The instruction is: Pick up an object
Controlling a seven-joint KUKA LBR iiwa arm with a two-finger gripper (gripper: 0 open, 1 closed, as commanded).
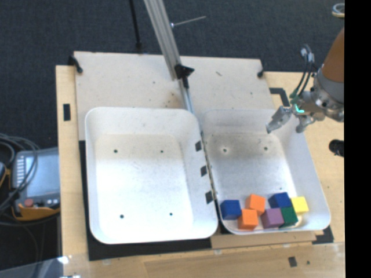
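The tool (288, 120) hangs over the far right edge of the right bin (301, 155), its two fingers spread apart with nothing between them. Well below it in the view, at that bin's near end, the blocks lie bunched together: two blue cubes (231, 208), two orange cubes (257, 202), a purple cube (272, 218), a green cube (289, 216) and a yellow cube (299, 205). Farther off to the side sits the left bin (93, 155), both resting on the worktop (127, 77).

white bins (145, 117), blue (231, 208), orange (257, 201), purple (272, 218), green (289, 216), yellow (299, 204) cubes
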